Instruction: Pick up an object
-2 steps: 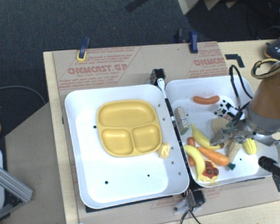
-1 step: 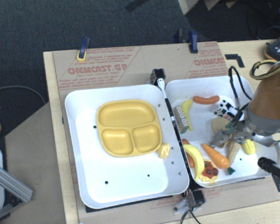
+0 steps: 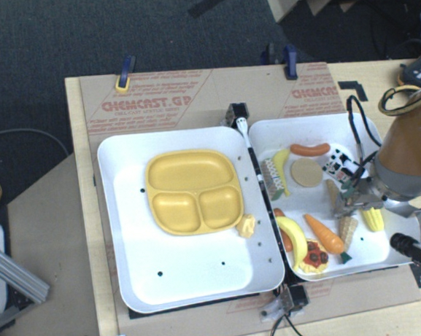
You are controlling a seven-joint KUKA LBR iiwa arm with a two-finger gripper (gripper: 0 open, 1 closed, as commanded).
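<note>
Arm's gripper (image 3: 350,201) is down in the right bin (image 3: 353,123), among the toy food: approach/grasp step, nothing lifted yet by the look of it. Jaw state: cannot tell. Nearest candidate, the orange carrot (image 3: 325,233), lies tilted just beside it, banana (image 3: 296,238) further left. Next move probably needs centring over one item. Yellow tray (image 3: 193,190) sits in the left bin (image 3: 128,229).

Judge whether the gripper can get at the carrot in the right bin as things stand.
Probably yes. The gripper hangs low in the right bin, and the carrot lies close beside it, uncovered on top, though the banana crowds one side.
</note>
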